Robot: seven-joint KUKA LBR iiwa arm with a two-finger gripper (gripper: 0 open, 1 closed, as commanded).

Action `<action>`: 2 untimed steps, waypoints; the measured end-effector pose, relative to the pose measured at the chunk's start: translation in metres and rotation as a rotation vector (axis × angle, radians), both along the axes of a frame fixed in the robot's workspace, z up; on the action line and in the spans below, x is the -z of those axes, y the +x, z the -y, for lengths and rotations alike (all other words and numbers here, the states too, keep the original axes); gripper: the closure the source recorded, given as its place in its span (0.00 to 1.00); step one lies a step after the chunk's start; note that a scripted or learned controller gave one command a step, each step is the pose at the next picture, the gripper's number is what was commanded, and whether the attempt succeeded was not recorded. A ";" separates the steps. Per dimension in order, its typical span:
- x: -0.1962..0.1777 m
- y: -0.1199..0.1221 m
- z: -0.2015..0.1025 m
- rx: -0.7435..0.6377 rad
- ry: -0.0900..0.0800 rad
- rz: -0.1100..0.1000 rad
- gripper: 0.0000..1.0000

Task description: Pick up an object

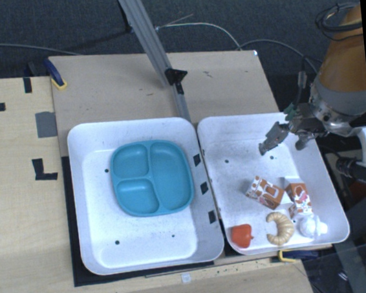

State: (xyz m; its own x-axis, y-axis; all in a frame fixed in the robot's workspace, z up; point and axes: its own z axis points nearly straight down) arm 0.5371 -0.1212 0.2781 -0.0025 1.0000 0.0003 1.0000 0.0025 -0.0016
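In the right bin (234, 137) lie a brown-and-white patterned packet (266, 191), a red-and-white carton (298, 197), a tan croissant (280, 226), a red pepper-like piece (242, 235) and a small white object (310, 227). My gripper (284, 136) hangs over the bin's upper right part, above and apart from these things. Its fingers (270, 138) are spread, with nothing between them.
The left bin (89, 185) holds a teal divided plate (152, 177). A grey metal pole (148, 32) slants down to the gap between the bins. Cables run across the bench behind the right bin.
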 end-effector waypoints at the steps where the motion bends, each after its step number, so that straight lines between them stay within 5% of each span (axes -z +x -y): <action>1: 0.000 0.000 0.000 0.000 0.000 0.000 0.00; 2: 0.053 0.001 -0.010 0.002 0.000 -0.005 0.00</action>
